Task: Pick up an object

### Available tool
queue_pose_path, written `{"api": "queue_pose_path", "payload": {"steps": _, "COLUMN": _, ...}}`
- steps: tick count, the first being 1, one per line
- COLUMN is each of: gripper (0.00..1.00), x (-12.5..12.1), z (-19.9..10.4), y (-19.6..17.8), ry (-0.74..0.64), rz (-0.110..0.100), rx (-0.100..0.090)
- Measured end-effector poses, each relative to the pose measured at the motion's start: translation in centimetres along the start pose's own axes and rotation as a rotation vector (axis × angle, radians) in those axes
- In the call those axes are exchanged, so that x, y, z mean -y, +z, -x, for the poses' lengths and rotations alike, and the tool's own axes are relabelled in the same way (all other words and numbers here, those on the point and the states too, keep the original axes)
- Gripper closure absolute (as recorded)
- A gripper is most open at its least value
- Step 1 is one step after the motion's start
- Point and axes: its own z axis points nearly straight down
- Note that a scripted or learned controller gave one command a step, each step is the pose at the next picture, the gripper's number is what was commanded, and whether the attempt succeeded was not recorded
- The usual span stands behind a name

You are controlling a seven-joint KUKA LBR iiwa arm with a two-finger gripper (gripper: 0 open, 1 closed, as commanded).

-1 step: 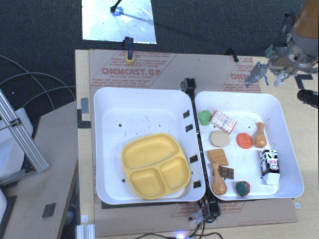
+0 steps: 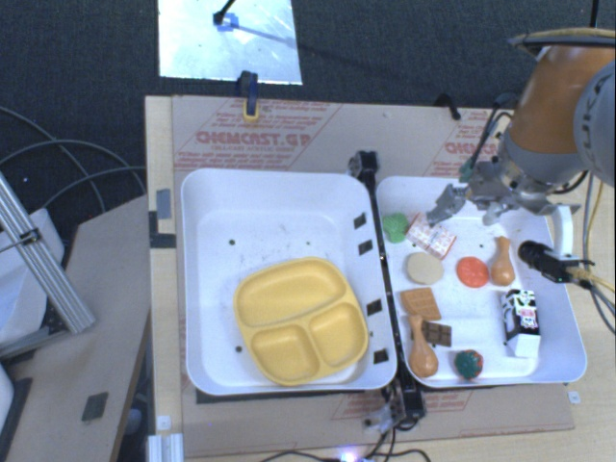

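Observation:
The right bin (image 2: 563, 359) holds several small toy foods. Among them are a green ball (image 2: 395, 225), a red-and-white packet (image 2: 430, 236), a beige disc (image 2: 423, 269), an orange-red tomato (image 2: 473, 272) and a tan drumstick (image 2: 502, 261). A black-and-white milk carton (image 2: 521, 322) lies at the right. My gripper (image 2: 472, 210) hangs over the bin's far part, just right of the packet and above the tomato. It stands open with nothing between its fingers.
Near the right bin's front lie a cracker (image 2: 421, 303), a brown chocolate piece (image 2: 438, 334), a second tan drumstick (image 2: 422, 352) and a strawberry (image 2: 468, 364). The left bin (image 2: 217, 258) holds a yellow divided plate (image 2: 303, 320). A black divider (image 2: 380, 258) runs between the bins.

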Motion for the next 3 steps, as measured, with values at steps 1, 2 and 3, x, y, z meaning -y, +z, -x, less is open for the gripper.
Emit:
{"api": "queue_pose_path", "payload": {"steps": 1, "gripper": 0.0, "x": 5.6, "z": -6.7, "y": 1.6, "ry": -0.001, "rz": 0.005, "rx": 0.0}}
{"api": "queue_pose_path", "payload": {"steps": 2, "gripper": 0.0, "x": 12.5, "z": -10.3, "y": 1.6, "ry": 0.002, "rz": 0.006, "rx": 0.002}}
{"api": "queue_pose_path", "payload": {"steps": 3, "gripper": 0.0, "x": 12.4, "z": -16.1, "y": 1.6, "ry": 0.0, "rz": 0.009, "rx": 0.001}}
